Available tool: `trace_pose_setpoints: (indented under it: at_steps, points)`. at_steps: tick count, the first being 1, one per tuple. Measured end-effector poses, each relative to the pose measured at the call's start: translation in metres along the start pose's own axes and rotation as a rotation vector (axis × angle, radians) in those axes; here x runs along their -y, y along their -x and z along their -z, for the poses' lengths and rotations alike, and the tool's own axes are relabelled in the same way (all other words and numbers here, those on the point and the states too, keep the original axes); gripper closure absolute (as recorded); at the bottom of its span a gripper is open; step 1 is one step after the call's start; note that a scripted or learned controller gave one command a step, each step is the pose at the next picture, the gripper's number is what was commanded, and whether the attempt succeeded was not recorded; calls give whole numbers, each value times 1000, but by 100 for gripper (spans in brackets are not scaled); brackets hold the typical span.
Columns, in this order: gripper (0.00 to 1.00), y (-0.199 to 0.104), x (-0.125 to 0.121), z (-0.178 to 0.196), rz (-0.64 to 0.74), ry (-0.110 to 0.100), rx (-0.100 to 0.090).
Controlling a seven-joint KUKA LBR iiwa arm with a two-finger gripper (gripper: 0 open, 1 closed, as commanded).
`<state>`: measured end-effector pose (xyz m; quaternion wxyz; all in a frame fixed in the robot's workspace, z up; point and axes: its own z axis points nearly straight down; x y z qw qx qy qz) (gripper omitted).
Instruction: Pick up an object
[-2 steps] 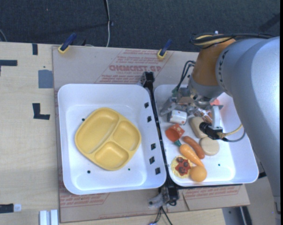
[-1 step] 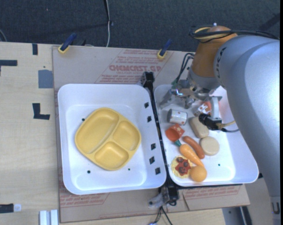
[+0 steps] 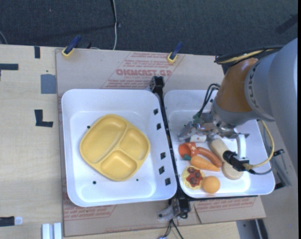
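1. Camera view, overall: the arm [image 3: 250,91] reaches in from the right and hangs over the right bin [image 3: 262,185]. The left bin [image 3: 71,133] holds a yellow divided plate [image 3: 115,146], well apart from the arm.

2. Camera view, gripper [image 3: 198,128]: low over the upper-middle of the right bin, metal parts pointing toward the divider between the bins. Wrist and cabling hide the tips; cannot tell whether the jaws stand apart or together. Nothing is visibly clamped between them.

3. Camera view, candidates: toy food clusters in the lower half of the right bin, namely a carrot [image 3: 206,159], a red-and-green piece [image 3: 186,150] at its left end, a beige bread-like piece [image 3: 225,156] just right of it, a small pizza slice [image 3: 193,178] and an orange ball [image 3: 211,184] at the near edge.

4. Camera view, key relation: the pile lies below the gripper in the frame, toward the bin's near edge. Nearest is the red-and-green piece, just beneath and slightly left; the carrot sits next, long axis running upper-left to lower-right.

5. Judgement: a short move toward the near edge would put the jaws over the carrot; closing across its long axis looks best. Crowding neighbours, touching or nearly so, risk a nudge or double catch.
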<state>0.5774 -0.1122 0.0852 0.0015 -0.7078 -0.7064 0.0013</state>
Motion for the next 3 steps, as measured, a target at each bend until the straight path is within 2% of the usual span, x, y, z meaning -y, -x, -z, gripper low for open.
trace_pose_setpoints:
  at_steps: [1,2,3]
  points:
    - [100,-1,-3,9,3,3,0]
    - [100,-60,-24,105,9,10,0]
    - [100,-86,31,98,4,-2,0]
